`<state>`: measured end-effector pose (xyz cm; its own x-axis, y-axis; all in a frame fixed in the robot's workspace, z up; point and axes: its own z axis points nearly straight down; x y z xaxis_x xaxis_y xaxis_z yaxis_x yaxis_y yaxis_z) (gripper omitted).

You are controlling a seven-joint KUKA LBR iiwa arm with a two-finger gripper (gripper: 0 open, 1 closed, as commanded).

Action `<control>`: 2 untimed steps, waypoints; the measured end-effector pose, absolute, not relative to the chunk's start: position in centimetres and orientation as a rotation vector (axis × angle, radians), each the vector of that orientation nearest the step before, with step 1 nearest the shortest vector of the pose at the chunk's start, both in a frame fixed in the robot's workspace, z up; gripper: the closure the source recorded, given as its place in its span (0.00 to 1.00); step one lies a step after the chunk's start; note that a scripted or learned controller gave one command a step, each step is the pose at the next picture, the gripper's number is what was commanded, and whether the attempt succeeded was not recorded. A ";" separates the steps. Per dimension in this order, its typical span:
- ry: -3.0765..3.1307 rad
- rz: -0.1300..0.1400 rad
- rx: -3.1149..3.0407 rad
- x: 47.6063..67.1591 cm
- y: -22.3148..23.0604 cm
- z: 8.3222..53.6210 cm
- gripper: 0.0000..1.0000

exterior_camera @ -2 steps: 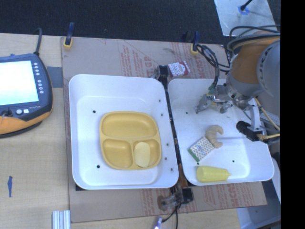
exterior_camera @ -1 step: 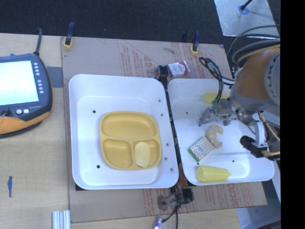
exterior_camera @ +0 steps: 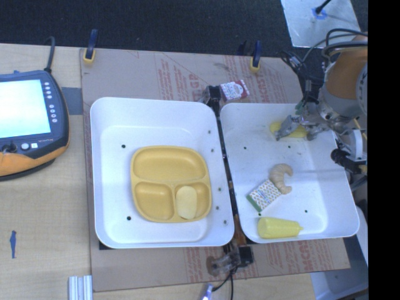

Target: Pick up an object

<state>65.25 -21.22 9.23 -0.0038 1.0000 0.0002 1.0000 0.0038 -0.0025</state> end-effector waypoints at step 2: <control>-2.224 0.003 -2.215 65.6 -18.4 9.2 0.00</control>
